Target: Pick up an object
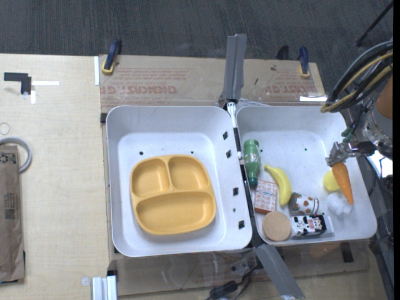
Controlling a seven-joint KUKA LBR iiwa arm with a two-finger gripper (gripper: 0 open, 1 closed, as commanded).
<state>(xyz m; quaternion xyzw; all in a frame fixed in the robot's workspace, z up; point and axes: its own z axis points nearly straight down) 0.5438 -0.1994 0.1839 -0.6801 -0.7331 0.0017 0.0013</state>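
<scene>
The gripper (342,156) hangs at the right bin's (294,127) right wall, its fingers seemingly clamped on the top of a carrot (343,181), though that's hard to confirm, so a slow straight lift would suit best.

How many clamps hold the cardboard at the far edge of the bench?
2. One blue clamp is at the cardboard's far left corner, the other clamp at its far right corner. The upright grey post could hide another clamp.
</scene>
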